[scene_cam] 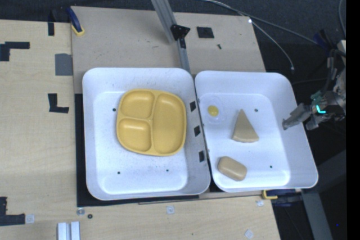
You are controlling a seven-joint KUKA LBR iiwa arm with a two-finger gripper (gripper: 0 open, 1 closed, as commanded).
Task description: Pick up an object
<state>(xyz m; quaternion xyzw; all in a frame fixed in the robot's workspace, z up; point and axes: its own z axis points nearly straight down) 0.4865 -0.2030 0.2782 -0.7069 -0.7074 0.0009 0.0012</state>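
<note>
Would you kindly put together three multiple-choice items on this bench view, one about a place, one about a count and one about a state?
1. Where does the yellow divided plate lie?
A. in the left bin
B. in the right bin
C. on the bench outside the bins

2. How many things lie in the right bin?
A. one
B. three
C. five

3. Where is the tool in relation to the right bin?
A. pressed on the wedge
B. deep in the left bin
C. at the right bin's right rim, touching none of the things

Answers:
1 A, since the plate sits inside the left bin.
2 B, since a tan wedge, a tan rounded block and a small yellow disc lie there.
3 C, since the tool is at the rim, apart from all three.
</note>
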